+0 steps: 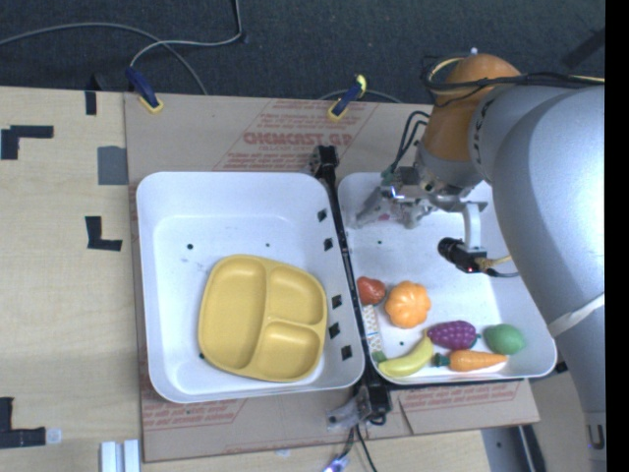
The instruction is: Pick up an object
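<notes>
Toy fruits and vegetables, the things we could be picking from, are lying together along the near side of the right bin (366, 187): a small red piece (371, 289) against the left wall, an orange pumpkin-like piece (408, 304) touching it on the right, a purple grape bunch (452, 334) just nearer, a green round piece (505, 338) at the right, a yellow banana (407, 359) curving along the near edge, and an orange carrot (477, 361) lying flat beside the banana. We are seeing the gripper (398, 205) hanging over the far left part of that same bin, well apart from the cluster of food. We are seeing nothing between its fingers, though they are small and blurred here, so we cannot tell how far apart they are standing. The grey arm (545, 185) is reaching in from the right, its orange band (462, 106) showing above the wrist, and its bulk is covering the right edge of the bin. A black cable end (460, 254) is dangling near the wrist over the white floor. In the left bin (167, 205) we are finding a yellow divided plate (261, 317) lying flat toward the near side, its three compartments facing up. Both bins are sitting on brown cardboard (275, 136), held at the far edge by a yellow and blue clamp (145, 88).
</notes>
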Controlling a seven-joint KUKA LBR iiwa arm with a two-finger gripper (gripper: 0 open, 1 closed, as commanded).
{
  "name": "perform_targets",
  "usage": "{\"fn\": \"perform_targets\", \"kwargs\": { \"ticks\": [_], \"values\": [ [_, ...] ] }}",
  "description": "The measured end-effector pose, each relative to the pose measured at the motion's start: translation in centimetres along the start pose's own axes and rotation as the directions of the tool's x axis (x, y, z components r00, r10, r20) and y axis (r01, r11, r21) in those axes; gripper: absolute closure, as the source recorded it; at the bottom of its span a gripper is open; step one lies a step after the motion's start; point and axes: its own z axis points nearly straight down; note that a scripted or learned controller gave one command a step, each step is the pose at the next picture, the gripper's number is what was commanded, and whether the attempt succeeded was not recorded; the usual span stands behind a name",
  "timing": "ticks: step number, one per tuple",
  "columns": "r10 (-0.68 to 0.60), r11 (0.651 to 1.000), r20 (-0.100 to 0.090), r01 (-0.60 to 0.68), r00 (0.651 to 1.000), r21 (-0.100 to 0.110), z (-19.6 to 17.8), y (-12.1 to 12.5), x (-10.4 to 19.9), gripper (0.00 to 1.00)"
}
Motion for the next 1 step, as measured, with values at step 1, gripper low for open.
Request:
{"fn": "perform_targets", "kwargs": {
  "ticks": [1],
  "values": [
    [-0.001,1.0,0.003,0.001,1.0,0.001,-1.0,-0.01,-0.05,1.0]
  ]
}}
